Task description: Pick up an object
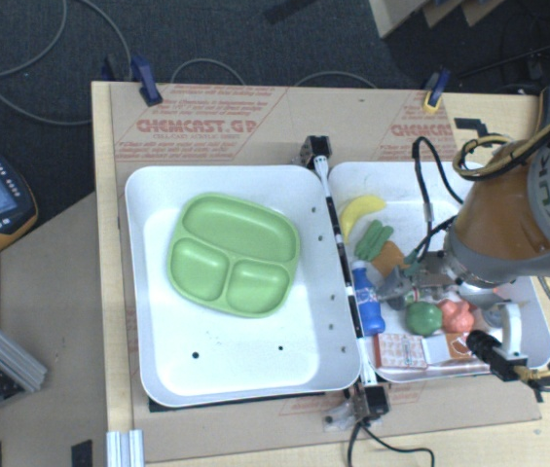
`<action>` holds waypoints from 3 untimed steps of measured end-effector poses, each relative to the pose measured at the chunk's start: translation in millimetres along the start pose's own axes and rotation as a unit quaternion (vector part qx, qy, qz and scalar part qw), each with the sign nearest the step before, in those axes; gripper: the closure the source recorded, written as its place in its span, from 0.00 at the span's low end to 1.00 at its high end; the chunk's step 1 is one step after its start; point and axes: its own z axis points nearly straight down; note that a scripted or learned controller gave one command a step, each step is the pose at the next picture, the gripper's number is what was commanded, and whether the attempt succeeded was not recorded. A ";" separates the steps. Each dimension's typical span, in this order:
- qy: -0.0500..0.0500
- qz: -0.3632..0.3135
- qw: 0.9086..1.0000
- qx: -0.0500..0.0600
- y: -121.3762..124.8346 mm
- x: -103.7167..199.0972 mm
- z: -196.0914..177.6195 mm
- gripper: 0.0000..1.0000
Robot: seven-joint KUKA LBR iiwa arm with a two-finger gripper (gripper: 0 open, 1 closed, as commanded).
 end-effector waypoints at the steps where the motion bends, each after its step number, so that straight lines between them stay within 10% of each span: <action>1: 0.000 0.001 1.000 0.001 -21.4 -7.3 13.5 0.00; 2: 0.003 -0.002 1.000 0.002 -20.6 -3.1 4.2 1.00; 3: 0.005 -0.004 1.000 0.003 42.7 68.1 -86.2 1.00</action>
